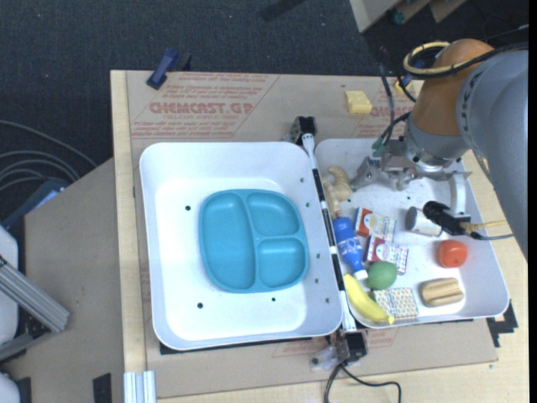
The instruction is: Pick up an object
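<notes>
While the gripper (394, 168) hangs over the right bin's (487, 296) far end, nothing's picked. Can't tell finger state. Banana (364, 300), tomato (451, 253) untouched at near end.

Turquoise tray (252, 240), yellow banana (362, 300), green ball (383, 274) — white bins (164, 191).
</notes>
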